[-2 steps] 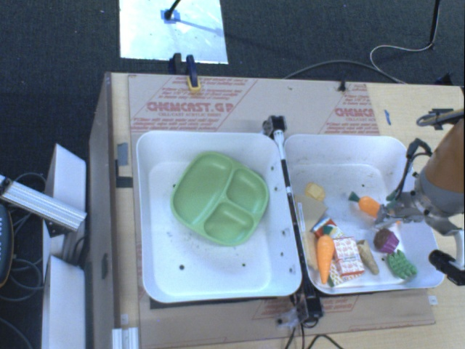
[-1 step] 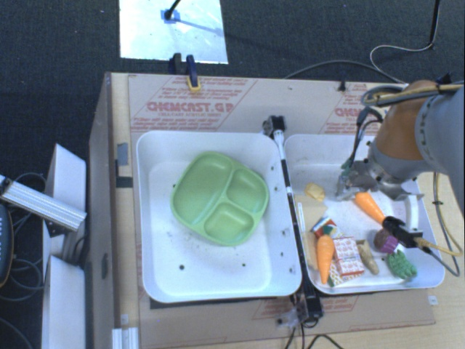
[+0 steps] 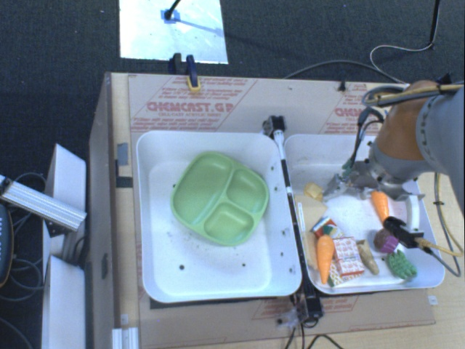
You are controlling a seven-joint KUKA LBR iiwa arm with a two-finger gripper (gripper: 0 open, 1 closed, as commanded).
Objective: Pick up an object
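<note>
arm: grey KUKA arm with orange band (image 3: 418,133) reaches in from the right over the right-hand shallow white bin (image 3: 436,267)
jaws: the gripper (image 3: 338,187) sits low near that bin's upper-left part; we can't tell whether the jaws are spread or pressed together (too blurred)
nearest item: small pale yellow lump (image 3: 313,191), just beside the gripper on its left
likely target: we'd bet on that lump or the orange plastic carrot at the bin's right (image 3: 381,204), which lies right of the gripper, long axis running up-down in view, slightly tilted
other carrot: second orange toy carrot with green top (image 3: 325,251), nearer the front, long axis roughly vertical in view, tip toward the front edge
left bin: holds a pale green compartment tray (image 3: 220,197), well apart from the gripper
status: nothing seen held, pick not yet done
</note>
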